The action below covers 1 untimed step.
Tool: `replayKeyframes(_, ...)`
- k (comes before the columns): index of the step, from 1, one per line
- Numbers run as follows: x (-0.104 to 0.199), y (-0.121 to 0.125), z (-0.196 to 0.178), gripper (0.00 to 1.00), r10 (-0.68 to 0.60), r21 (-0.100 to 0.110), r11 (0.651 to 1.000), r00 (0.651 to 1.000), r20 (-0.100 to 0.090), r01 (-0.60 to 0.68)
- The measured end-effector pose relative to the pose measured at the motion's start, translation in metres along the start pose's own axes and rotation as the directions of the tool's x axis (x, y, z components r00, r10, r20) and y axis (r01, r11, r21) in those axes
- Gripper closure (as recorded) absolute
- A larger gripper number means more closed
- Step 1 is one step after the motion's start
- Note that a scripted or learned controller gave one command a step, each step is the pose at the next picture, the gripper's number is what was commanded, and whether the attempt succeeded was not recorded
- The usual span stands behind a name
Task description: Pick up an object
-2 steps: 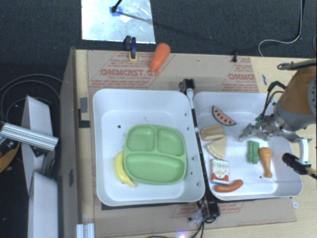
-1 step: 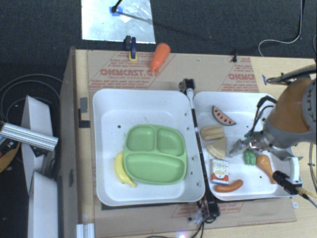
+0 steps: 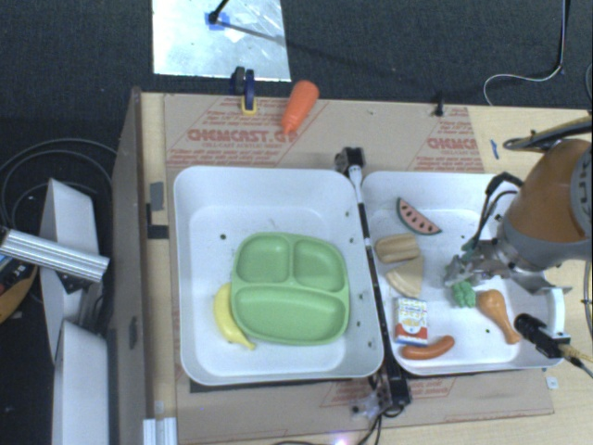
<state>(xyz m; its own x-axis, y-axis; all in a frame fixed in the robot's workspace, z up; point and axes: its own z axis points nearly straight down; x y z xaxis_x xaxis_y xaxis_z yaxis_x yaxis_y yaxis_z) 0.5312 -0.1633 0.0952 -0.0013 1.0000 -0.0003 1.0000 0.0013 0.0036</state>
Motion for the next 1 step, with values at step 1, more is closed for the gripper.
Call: replayKeyframes(1, 0.0744, 0.019, -0.1158, 1.0, -0.009, -0.007, 1.0, 1.0, 0.0, 0.009)
